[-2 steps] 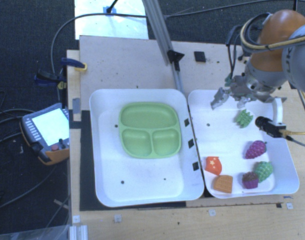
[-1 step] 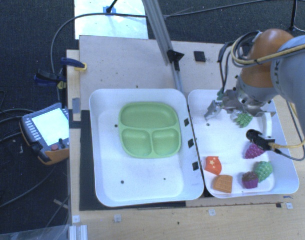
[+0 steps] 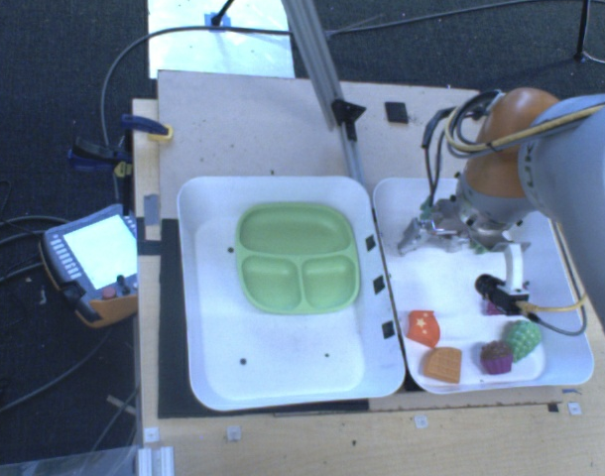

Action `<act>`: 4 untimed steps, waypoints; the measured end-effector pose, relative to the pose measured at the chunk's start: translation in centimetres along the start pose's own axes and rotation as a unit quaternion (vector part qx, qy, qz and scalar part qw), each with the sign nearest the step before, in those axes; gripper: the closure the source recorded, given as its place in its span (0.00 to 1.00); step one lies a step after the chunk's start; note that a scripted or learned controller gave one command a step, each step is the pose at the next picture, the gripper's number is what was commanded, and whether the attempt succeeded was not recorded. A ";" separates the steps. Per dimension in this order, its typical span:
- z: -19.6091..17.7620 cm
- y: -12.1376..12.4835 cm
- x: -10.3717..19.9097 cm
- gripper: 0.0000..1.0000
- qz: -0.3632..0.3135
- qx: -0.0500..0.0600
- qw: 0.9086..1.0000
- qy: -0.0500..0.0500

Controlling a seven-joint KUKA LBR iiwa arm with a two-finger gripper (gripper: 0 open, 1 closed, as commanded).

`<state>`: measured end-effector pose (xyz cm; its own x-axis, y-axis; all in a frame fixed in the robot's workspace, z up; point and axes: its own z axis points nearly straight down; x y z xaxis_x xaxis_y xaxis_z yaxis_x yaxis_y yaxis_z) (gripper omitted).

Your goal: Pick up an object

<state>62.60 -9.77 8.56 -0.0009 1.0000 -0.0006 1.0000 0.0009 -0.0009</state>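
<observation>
In the right bin (image 3: 570,370) several small toy objects lie near the front: a red piece with a yellow star (image 3: 423,326), an orange block (image 3: 442,365), a purple piece (image 3: 497,357) and a bumpy green one (image 3: 522,338). My gripper (image 3: 414,237) hangs over the back left part of this bin, well behind the toys and apart from them. I see nothing held in it. The grey arm with its orange band (image 3: 503,147) reaches in from the right and hides part of the bin's back.
A green divided plate (image 3: 298,258) lies in the left bin (image 3: 208,365). A black and white fitting (image 3: 503,288) on the arm hangs just above the toys. A slanted metal rod (image 3: 322,58) stands behind the bins. A teach pendant (image 3: 92,263) lies off the bench at the left.
</observation>
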 end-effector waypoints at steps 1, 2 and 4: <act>0.0 0.1 0.0 0.00 0.000 -0.001 1.000 0.000; -1.2 0.3 0.0 1.00 0.000 -0.004 1.000 0.000; -10.3 0.7 -0.4 1.00 -0.002 -0.004 1.000 0.000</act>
<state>63.31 -10.19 18.84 -0.0040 1.0000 -0.0008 1.0000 0.0040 0.0067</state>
